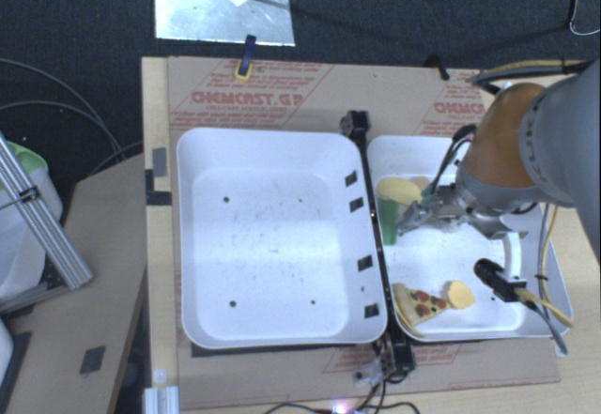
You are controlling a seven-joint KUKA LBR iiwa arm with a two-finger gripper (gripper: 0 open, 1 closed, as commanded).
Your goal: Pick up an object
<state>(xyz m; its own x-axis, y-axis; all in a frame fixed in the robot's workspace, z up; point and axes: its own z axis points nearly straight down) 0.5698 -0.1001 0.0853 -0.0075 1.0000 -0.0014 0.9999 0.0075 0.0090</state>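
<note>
In the right bin [526, 320], a pale yellow object [398, 189] lies near the far left corner. Just below it, a green object [387, 216] stands against the left wall. A pizza-slice toy [419, 303] and a small yellow-orange piece [459, 294] rest near the front wall. My gripper [411, 217] reaches in from the right and sits low, right beside the green object and just under the yellow one. I see nothing lifted off the bin floor.
The left bin [202, 159] stands beside the right one, and black clips [366, 262] line the shared wall. Both bins rest on a cardboard sheet [282, 93]. Cables and a black fitting [498, 279] hang off the arm over the right bin's right side.
</note>
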